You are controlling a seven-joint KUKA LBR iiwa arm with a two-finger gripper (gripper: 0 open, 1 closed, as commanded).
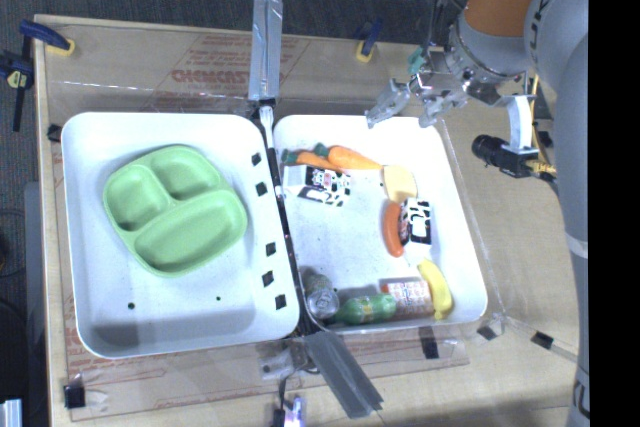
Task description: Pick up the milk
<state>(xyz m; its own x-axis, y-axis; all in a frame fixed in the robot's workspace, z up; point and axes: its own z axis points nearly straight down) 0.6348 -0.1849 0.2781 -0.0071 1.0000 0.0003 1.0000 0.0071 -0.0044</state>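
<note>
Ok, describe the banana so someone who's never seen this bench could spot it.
Take the right-hand white bin and go to its corner at the view's lower right. The banana lies there beside a red-labelled bottle. It is the one bright yellow, curved thing among them.

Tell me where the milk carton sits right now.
The milk carton lies in the right bin, near its upper left corner, just below the carrot and left of the yellow block.
</note>
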